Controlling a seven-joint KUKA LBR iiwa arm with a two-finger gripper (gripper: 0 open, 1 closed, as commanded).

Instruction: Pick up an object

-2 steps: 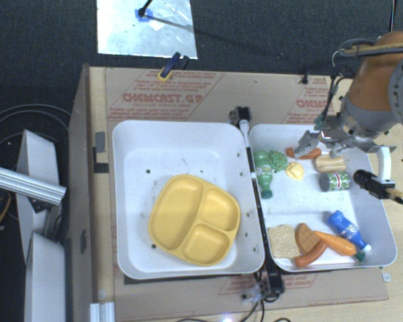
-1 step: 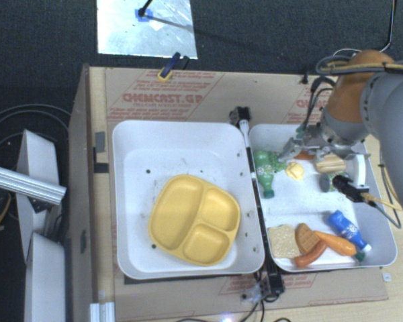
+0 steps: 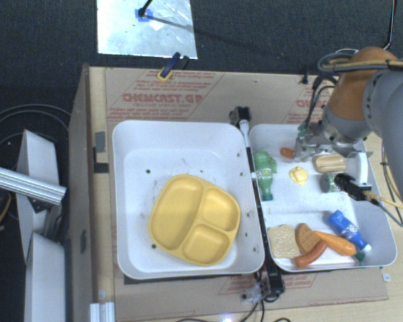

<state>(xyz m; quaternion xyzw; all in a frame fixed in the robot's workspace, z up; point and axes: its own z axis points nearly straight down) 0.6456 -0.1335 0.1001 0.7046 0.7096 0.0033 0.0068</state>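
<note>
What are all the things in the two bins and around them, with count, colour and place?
bins: 2, white, side by side on the bench
divided plate: 1, yellow, left bin
bottle: 1, green, right bin, left edge
small round piece: 1, orange-red, right bin, far side
small lump: 1, yellow, right bin, middle
bread slice: 1, tan, right bin, near side
carrot: 1, orange, right bin, near side
bottle-like item: 1, blue, right bin, near right
arm: 1, grey and orange, over right bin
gripper: 1, right bin, far side
</note>
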